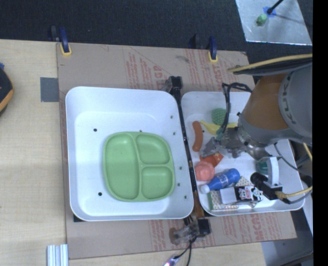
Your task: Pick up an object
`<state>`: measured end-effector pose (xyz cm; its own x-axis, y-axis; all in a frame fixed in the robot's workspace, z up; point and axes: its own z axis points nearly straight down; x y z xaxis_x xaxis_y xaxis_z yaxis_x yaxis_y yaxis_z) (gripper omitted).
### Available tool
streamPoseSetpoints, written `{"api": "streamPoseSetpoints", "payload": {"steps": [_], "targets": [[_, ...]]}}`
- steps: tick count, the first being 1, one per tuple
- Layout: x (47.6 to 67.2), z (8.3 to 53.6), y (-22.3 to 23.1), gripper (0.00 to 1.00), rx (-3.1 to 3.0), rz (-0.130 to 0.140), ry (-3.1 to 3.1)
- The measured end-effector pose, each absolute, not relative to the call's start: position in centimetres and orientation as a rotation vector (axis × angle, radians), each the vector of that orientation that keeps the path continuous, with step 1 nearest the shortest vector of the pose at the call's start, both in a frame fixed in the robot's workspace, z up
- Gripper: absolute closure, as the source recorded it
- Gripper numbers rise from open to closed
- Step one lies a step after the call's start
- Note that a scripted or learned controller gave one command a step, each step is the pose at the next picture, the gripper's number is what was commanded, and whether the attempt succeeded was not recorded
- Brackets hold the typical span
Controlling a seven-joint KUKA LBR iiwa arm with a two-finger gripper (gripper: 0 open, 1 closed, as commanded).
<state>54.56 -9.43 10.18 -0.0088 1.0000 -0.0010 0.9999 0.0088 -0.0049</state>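
Tool (215,146) low in right bin (286,205), at twelve o'clock of red object (205,170), positioned for picking; my grip state unreadable.

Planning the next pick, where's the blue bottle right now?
The blue bottle lies in the right bin, near its front, beside the red object.

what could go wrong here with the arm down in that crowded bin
1. The gripper sits low in the right bin among tightly packed items: closing could catch the orange sausage-shaped toy and the red object together, or neither.
2. The blue bottle lies close by and could be knocked aside.
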Motion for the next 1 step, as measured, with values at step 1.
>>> {"api": "streamPoseSetpoints", "payload": {"steps": [1], "targets": [[61.9, 9.19, -10.22, 0.0, -2.216, 0.003, -2.225]]}}
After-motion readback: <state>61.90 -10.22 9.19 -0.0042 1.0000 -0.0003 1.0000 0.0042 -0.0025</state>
